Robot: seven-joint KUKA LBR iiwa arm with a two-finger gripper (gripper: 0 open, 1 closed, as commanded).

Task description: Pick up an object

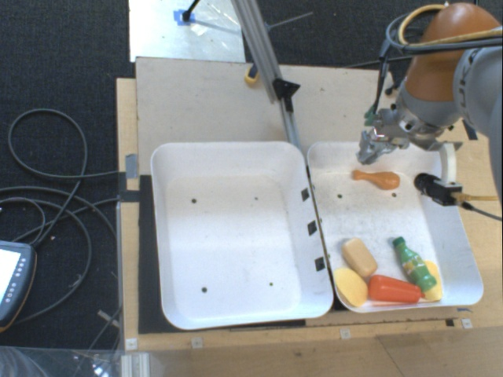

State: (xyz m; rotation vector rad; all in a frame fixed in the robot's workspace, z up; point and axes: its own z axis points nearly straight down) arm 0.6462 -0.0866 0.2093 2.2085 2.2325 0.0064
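Small orange-brown plastic drumstick [378, 179]: rounded meaty end to right, thin bone end to left, lying flat near far wall of right shallow white bin [456, 234]. End effector [372, 154] just above and left of it; grip state cannot be told, nothing seen held. Near corner of same bin: tan block [359, 256], yellow disc [351, 287], red-orange carrot shape [393, 289], green bottle [413, 266]. Left white bin [169, 210] alongside. Pale worktop [204, 100]; dark carpet [63, 45], black cables [47, 171].

The arm [456, 61] runs off the right edge. The gripper [371, 154] is small and blurred, so its tips cannot be read. A screen [12, 281], perhaps a tablet, is cut at the left edge.
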